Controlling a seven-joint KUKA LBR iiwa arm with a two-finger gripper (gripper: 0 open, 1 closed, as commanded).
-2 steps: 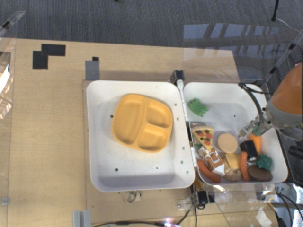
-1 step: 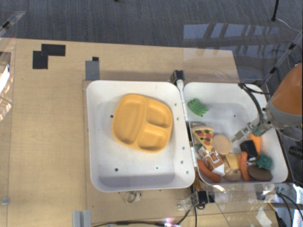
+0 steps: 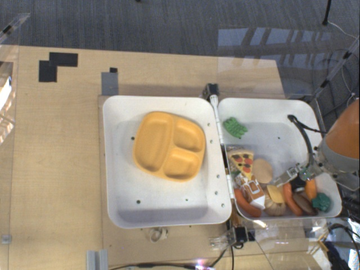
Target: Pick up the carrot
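We see the claw [image 3: 292, 174] low over the toy food pile, reaching for the carrot [image 3: 292, 199]; we cannot tell its grip.

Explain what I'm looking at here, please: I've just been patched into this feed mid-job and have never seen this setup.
This is one fixed camera above a wooden bench, looking down at a slant. Two shallow white plastic bins sit side by side. The left bin holds a yellow three-compartment plastic tray. The right bin holds toy food: a green leafy piece lying alone, and a pile along the near wall including a pizza slice and an orange toy carrot, which is the target. The grey robot arm with an orange band reaches in from the right; its gripper sits just over that pile. Whether it holds anything is unclear.
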